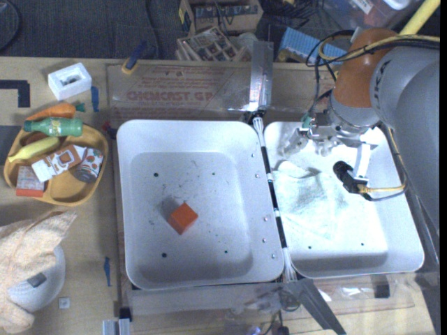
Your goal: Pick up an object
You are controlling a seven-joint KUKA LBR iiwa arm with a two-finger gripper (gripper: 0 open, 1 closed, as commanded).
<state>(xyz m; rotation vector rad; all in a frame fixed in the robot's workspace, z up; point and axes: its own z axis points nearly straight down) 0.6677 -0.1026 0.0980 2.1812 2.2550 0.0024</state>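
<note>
I am logging the counter [84,68] as it is showing on my feed.

Item: end effector [323,142]. It is hanging over the back of the right bin [391,257], below the orange band [357,68] of the grey arm [412,96]. I cannot tell its state; the wrist and cabling are covering it.

Item: orange cube [184,218]. It is lying well to the left of the end effector and nearer the front, on the floor of the left bin [140,145], roughly mid-floor, touching no wall. A grey shadow is sitting just beside it on its far left side.

Item: black cable connector [347,175] with a yellow lead [384,190]. It is dangling just to the right of the end effector, above the right bin.

Item: tan bowl [70,190], far to the left of the end effector, beyond the left bin. It is holding a green bottle [54,126], a banana [31,149] and small packets.

Item: small white box [70,81], behind the bowl.

Item: cream cloth [31,246], in front of the bowl, at the counter's near left corner.
</note>
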